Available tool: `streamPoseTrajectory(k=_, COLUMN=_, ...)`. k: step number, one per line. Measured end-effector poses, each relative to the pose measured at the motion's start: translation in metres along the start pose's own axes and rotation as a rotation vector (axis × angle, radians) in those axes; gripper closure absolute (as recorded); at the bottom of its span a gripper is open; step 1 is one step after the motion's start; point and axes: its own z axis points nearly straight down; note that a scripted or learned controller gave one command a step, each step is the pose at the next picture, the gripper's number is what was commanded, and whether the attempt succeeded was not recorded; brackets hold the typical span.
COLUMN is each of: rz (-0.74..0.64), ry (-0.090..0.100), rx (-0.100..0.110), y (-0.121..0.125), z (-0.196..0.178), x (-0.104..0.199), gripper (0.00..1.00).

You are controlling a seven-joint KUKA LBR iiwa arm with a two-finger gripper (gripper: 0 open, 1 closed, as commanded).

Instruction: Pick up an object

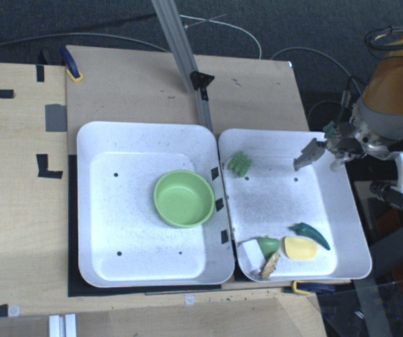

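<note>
**Claw over the right bin's far edge, nothing in its grip**

From my seat, the grey two-finger claw [305, 159] hangs over the upper right part of the shallow white plastic right bin [342, 209], near that bin's right rim, with the grey arm and its orange band [391, 76] behind it at the picture's right. One finger juts out toward the bin's middle. Whether the claw is released or clenched I cannot tell from this angle; I see nothing between its fingers.

I'll place everything by the right bin. Inside it, near its upper left corner, lies a small ridged green block [240, 164], matte and boxy. Along its near edge sits a cluster: a dark green curved pepper-shaped piece [311, 234], smooth and tapering; just below and touching it, a pale yellow rounded lump [300, 248]; left of that, a small green cone-like piece [267, 245]; and below that, a slim tan stick-shaped thing [269, 265] lying tilted near the bin's bottom rim. All are well apart from the claw.

The bin's floor is white, speckled with dark grit and a few small holes.

Touching the right bin's left side is the matching shallow white left bin [100, 188]. It holds one light green round plastic bowl [183, 199], upright, smooth and glossy, near the shared wall.
</note>
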Motion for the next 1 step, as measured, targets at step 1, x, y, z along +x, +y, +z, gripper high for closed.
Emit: streamPoseTrajectory(k=1, rz=0.0, ry=0.0, rx=0.0, y=0.0, z=0.0, x=0.0, gripper=0.0)
